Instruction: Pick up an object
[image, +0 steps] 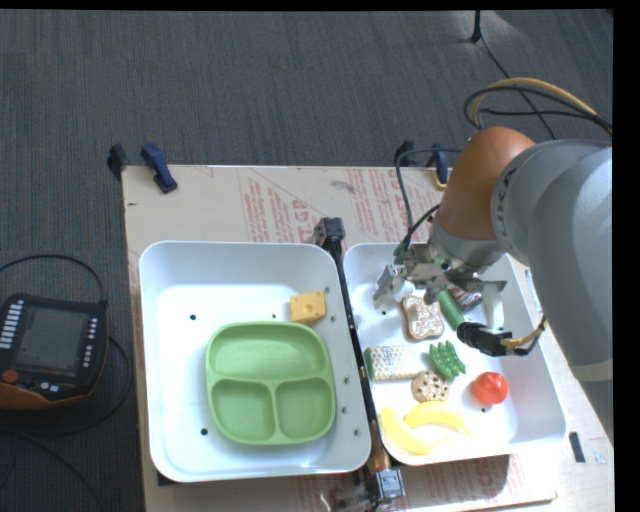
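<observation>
My gripper (428, 286) hangs low over the back of the right bin (540, 420), under the grey arm with its orange band (478, 190). Just in front of it lies a toast-shaped toy (423, 319), with a green pickle-like piece (449, 309) beside it and partly under the gripper. Further forward lie a pale cracker (392, 361), a green leafy piece (446, 359), a chocolate-chip cookie (429, 386), a red tomato (489, 388) and a yellow banana (425, 424). I see nothing lifted off the bin floor.
The left bin (170, 300) holds a green divided plate (270, 382) and a yellow cheese wedge (308, 306) by its back right corner. A black divider rail (345, 300) runs between the bins. A pendant (45, 350) lies off the bench at left.
</observation>
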